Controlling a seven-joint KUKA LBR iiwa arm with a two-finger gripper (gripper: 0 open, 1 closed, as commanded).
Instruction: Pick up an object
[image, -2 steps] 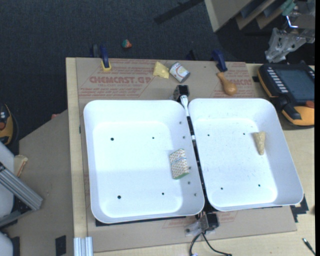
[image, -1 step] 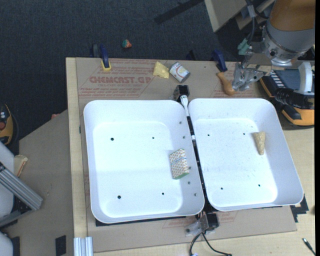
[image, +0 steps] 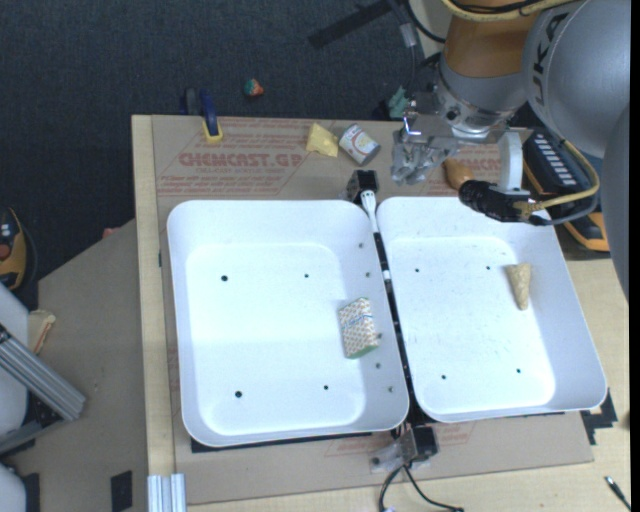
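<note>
A small patterned pouch (image: 358, 327) with a green edge lies in the left bin (image: 200, 300), close to the divider. In the right bin (image: 560, 380) a tan cone-shaped piece (image: 519, 284) rests near the right wall. My gripper (image: 412, 165) hangs high over the back rim of the right bin, far from both objects. It is open, and I see nothing between its fingers.
Behind the bins on the cardboard lie a yellow wedge (image: 322, 140), a small white-and-brown box (image: 358, 144) and an orange piece (image: 456, 171). A blue-and-yellow clamp (image: 210, 120) sits at the back left. A black clip (image: 363, 186) marks the divider's far end.
</note>
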